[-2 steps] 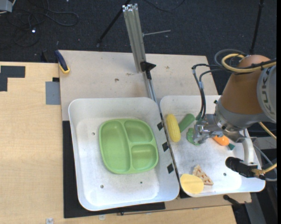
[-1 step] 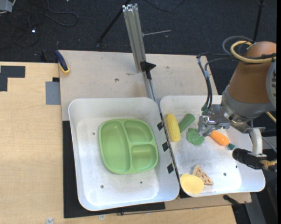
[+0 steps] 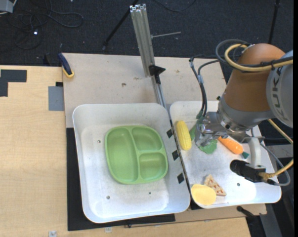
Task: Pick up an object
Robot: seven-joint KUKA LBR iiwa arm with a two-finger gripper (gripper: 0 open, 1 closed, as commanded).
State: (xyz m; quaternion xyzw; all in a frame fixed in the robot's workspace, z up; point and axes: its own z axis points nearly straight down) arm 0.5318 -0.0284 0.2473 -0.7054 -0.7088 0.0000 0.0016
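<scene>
My gripper (image 3: 205, 134) hangs low over the far left part of the right bin (image 3: 240, 192), with my grey wrist and orange band rising behind it to the right. From this slant I am unable to make out whether it is spread or closed, and I see nothing gripped in it.

Just under its tip, on the near side, lies a small green object (image 3: 208, 147); the two look to be touching or nearly so. Just to the left a yellow corn cob (image 3: 183, 135) lies lengthwise by the bin's left wall. Just to the right an orange carrot (image 3: 231, 144) lies slantwise, its green end pointing near and right.

Nearer, at the bin's near left corner, a tan ridged piece (image 3: 215, 185) rests against a round pale yellow piece (image 3: 203, 195).

The left bin (image 3: 89, 181) holds a green divided plate (image 3: 136, 153), flat in its middle, well apart from me. Beyond the bins an aluminium post (image 3: 143, 38) stands on the bench (image 3: 104, 78).
</scene>
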